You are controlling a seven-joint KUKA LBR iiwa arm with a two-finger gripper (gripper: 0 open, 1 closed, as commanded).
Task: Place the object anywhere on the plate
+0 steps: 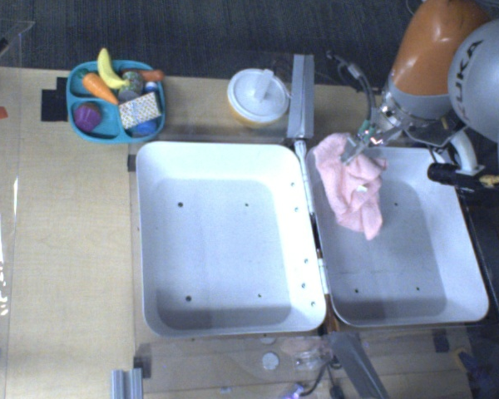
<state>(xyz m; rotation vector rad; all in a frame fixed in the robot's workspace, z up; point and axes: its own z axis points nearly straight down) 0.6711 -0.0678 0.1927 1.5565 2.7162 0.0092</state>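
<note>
Cloth (pixel 352 191), pink and crumpled, hangs from the gripper (pixel 355 150) over the back left part of the right bin (pixel 449 298), its top corner pinched between the closed fingers and its lower folds drooping toward the bin floor. Whether the bottom edge touches that floor I cannot tell. The arm (pixel 449 52) reaches in from the right, its orange band above the wrist. The left bin (pixel 224 239) lies just beside the right one, their rims touching along the middle. Behind the left bin, on the bench (pixel 58 248), stands a blue plate (pixel 76 98) with compartments holding a banana, a carrot and other small toy foods. A white lidded bowl (pixel 257 96) sits near the bins' back edge, well apart from the plate.
</note>
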